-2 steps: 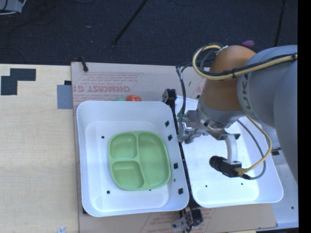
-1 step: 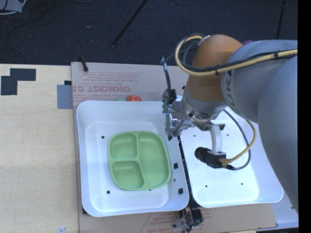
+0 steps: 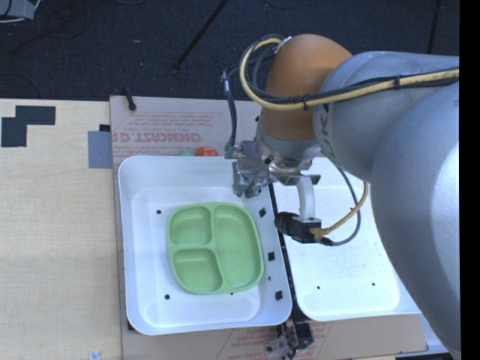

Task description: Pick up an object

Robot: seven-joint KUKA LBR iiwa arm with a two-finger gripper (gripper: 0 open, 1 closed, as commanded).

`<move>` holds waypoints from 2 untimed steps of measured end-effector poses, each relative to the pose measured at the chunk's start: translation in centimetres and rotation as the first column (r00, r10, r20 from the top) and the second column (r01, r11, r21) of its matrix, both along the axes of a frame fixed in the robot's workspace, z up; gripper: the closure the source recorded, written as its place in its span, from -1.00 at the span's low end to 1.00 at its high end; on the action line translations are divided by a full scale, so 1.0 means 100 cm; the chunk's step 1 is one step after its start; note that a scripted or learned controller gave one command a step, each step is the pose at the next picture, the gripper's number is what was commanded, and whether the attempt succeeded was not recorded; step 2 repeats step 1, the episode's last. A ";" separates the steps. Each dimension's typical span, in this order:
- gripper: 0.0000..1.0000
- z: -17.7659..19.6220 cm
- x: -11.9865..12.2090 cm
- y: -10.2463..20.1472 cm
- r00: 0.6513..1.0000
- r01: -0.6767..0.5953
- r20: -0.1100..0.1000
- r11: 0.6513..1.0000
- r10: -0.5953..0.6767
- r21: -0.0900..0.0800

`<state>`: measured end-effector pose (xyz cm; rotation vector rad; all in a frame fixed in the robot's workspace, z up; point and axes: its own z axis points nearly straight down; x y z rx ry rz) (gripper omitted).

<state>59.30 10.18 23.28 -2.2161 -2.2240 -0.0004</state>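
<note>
In the left bin (image 3: 142, 201), a green tray (image 3: 215, 247) is seen lying flat on the floor, somewhat right of the bin's middle. The tray is divided into three compartments: two smaller ones on its left side, one far and one near, and a long one down its right side. All three are seen bare. Small dark marks are dotted on the bin floor around the tray.

Above the far right corner of the same bin, close to the wall shared with the right bin (image 3: 345, 291), the tool (image 3: 248, 180) is seen hanging from the grey arm (image 3: 397, 133). Whether the tool is spread or pressed together cannot be told, as it is viewed from above and hidden by the wrist. The tool stands beyond the tray's far right corner; whether the two touch cannot be told.

The orange band (image 3: 304, 66) is seen above the wrist, with yellow and black cables looped round it. A black part on a cable (image 3: 300, 227) hangs over the right bin's left edge.

Beyond the left bin, a small red object (image 3: 205, 152) is seen just outside the far wall, on brown cardboard (image 3: 169, 130) bearing red print. The cardboard lies on the pale wooden worktop (image 3: 56, 246).
</note>
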 end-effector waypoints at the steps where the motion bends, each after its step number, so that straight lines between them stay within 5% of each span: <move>1: -1.00 -0.001 -0.001 -0.001 1.000 0.000 -0.002 1.000 0.000 -0.003; 2: -1.00 -0.001 -0.001 -0.001 1.000 0.000 -0.002 1.000 0.000 -0.003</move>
